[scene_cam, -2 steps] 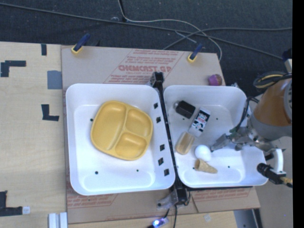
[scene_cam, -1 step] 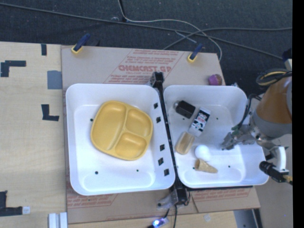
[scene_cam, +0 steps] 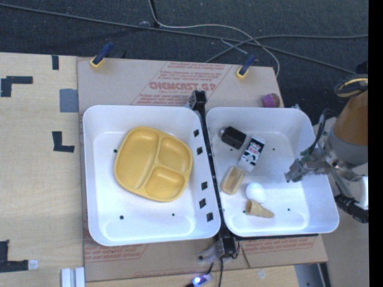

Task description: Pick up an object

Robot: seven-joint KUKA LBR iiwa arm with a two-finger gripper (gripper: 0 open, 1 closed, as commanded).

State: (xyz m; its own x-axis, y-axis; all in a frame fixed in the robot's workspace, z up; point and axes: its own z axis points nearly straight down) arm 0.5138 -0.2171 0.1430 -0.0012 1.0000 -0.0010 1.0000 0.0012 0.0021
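Lying nearest the camera, by the front edge of the right bin (scene_cam: 311, 217), a small tan cone (scene_cam: 259, 209) is touching a white ball (scene_cam: 255, 191). Both look light; the ball is probably smooth and likely to roll, so the cone's flat sides seem the surer hold. Behind them a tan bottle (scene_cam: 233, 180), a white printed tube (scene_cam: 252, 153) and a black block (scene_cam: 233, 137) are leaning toward the bin's back left corner. All look stiff and small. The gripper (scene_cam: 297, 171) is hovering over the bin's right side, holding nothing, and whether it is wide or narrow cannot be told. A yellow sectioned tray (scene_cam: 153, 163), hard and glossy, is resting in the left bin (scene_cam: 99, 220).
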